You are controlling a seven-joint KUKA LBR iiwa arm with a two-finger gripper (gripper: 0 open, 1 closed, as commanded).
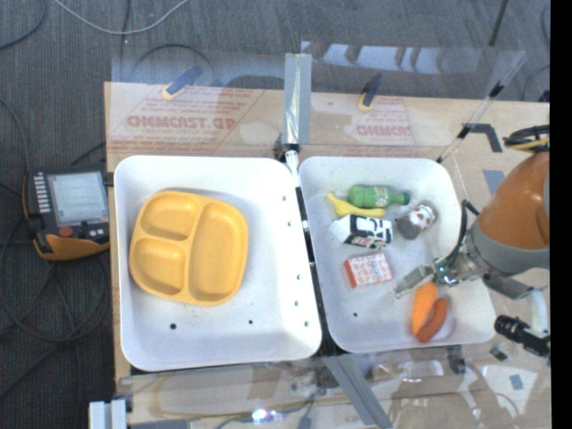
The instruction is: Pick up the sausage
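We judge no pickup yet: sausage (435, 321) lies in right bin (465, 329) beside carrot (422, 306); gripper (420, 278) released, just above.

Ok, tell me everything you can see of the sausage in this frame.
The sausage is a short, reddish, smooth and glossy piece, plastic-looking, with rounded ends. It lies flat on the floor of the right bin, near its front right corner, tilted on a diagonal. Its left side rests against the orange carrot lying parallel to it. The gripper sits just above the carrot's top end, not on the sausage.
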